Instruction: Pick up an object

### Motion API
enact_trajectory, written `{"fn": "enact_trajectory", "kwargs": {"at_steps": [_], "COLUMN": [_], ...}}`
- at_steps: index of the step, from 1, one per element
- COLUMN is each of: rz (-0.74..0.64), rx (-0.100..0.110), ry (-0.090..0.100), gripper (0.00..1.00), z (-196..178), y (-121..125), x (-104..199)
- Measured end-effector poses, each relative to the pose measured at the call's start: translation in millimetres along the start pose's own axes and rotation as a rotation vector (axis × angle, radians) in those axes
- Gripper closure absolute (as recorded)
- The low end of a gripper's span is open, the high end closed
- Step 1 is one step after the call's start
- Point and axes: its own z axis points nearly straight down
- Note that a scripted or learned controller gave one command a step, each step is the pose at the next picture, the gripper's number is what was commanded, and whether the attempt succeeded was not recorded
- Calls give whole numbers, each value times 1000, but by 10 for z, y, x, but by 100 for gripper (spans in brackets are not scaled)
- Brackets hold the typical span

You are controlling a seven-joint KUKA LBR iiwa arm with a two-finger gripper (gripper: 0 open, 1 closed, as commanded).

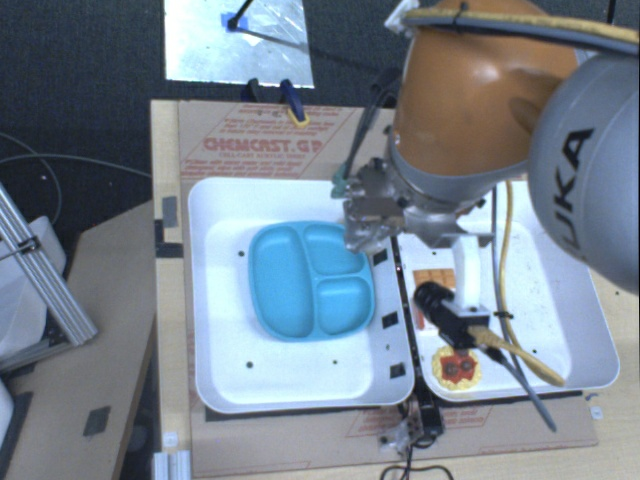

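A light blue divided plate point(305, 280) lies flat in the left white bin point(228, 368). In the right white bin point(592, 340) a small orange waffle-like piece point(433, 277) sits near the divider. A round yellow toy with red spots point(457, 369) lies at that bin's front left. My gripper point(362, 234) hangs under the big orange wrist, over the plate's right rim beside the wall between the bins. Nothing shows in its grasp. The arm hides much of the right bin's back half.
Both bins rest on a cardboard sheet point(262, 138). A shiny foil sheet point(238, 28) lies behind it on the dark floor. A metal frame point(40, 278) stands at the far left.
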Motion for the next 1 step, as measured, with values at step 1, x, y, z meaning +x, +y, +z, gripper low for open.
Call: {"fn": "enact_trajectory", "kwargs": {"at_steps": [1], "rz": [1], "rx": [8], "ry": [-5], "gripper": [100], "z": [-41], "y": [7], "x": [-26]}}
